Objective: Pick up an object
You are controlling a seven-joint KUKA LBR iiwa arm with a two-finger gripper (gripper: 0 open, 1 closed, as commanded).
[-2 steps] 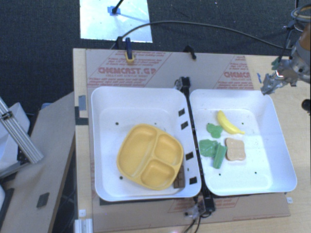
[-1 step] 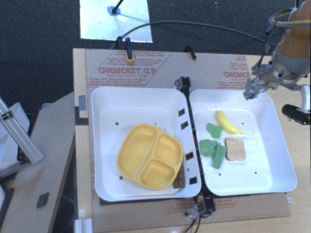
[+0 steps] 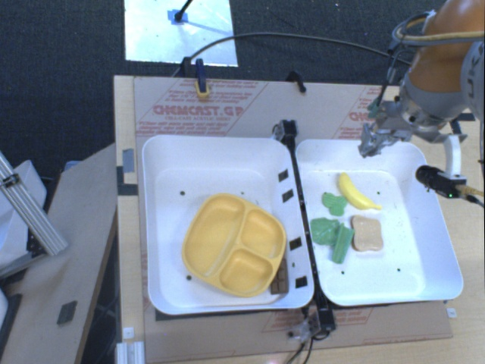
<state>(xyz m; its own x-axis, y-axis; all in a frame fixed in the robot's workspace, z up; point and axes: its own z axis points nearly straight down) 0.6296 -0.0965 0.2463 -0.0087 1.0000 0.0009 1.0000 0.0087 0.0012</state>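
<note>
The toast (image 3: 367, 233) lies nearest; the banana (image 3: 356, 192) slants just below-left of my gripper (image 3: 369, 149), whose grip state I cannot tell.

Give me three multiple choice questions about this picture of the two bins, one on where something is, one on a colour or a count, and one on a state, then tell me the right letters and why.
1. Where does the banana lie?
A. in the left bin
B. in the right bin
C. on the yellow tray

2. How many compartments has the yellow tray?
A. three
B. five
C. one

3. Where is the gripper compared with the food pieces?
A. clamped on the banana
B. pressing on the slice of bread
C. apart from them, over the far rim of the right bin

Answers:
1 B: the banana lies in the right bin, beside the green pieces.
2 A: the yellow tray in the left bin shows three hollows.
3 C: the gripper is well apart from the slice of bread.
</note>
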